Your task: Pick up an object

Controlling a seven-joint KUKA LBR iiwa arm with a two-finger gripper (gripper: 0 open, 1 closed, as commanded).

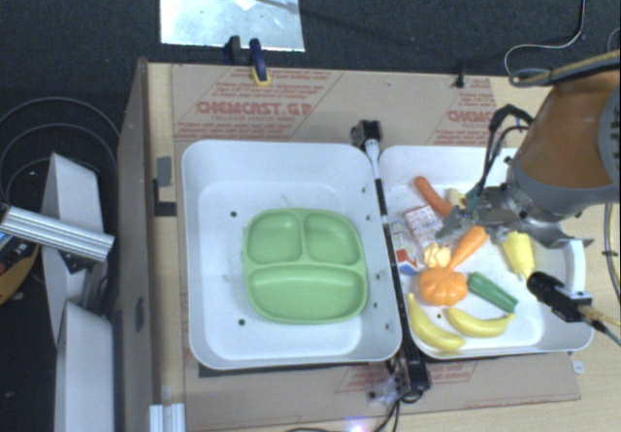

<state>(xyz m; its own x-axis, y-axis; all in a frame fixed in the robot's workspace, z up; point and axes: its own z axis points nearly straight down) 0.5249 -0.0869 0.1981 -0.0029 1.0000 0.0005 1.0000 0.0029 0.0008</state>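
We see open floor in the left bin (209,226) all round the green divided plate (306,263), which sits at its middle. The right bin (543,338) is crowded — two bananas (456,323), an orange pumpkin-like piece (442,286), a green piece (493,291), carrots (469,246) and a packet (419,223) lie close together, with the arm (572,153) overhanging its right side.

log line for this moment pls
gripper low in right bin | over carrot | grasp unconfirmed | green plate in left bin

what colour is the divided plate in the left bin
Light green; the divided plate shows plainly in the camera view.
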